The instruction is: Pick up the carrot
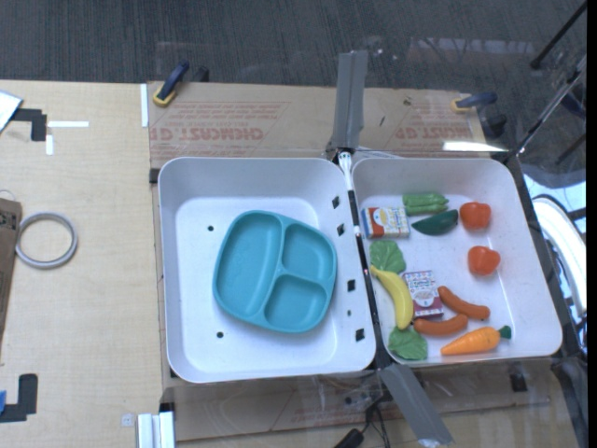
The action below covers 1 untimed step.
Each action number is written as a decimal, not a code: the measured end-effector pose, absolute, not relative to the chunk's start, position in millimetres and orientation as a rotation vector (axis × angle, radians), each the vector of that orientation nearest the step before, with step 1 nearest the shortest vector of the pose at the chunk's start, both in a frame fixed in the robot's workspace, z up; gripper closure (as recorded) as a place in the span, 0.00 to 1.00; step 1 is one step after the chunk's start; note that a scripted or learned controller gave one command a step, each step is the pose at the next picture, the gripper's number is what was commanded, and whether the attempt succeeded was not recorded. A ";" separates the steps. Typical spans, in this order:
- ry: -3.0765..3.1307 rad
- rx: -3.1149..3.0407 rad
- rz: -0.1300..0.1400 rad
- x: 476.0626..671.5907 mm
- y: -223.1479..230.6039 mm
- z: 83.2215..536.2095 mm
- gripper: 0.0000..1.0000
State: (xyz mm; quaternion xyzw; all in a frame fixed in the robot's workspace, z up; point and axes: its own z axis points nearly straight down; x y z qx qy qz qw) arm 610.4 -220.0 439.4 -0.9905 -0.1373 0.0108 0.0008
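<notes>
A tan bench holds two white bins side by side. No gripper is over them, so I cannot tell how its jaws stand. The carrot lies in the right bin, near its front right corner. It lies almost sideways, green tip pointing right, just below the sausages.

A teal three-compartment plastic plate lies in the left white bin; in the right white bin, an orange toy carrot lies nearest, right of a yellow toy banana
</notes>
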 end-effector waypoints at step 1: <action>-0.442 -3.108 0.050 613.2 -218.7 442.8 1.00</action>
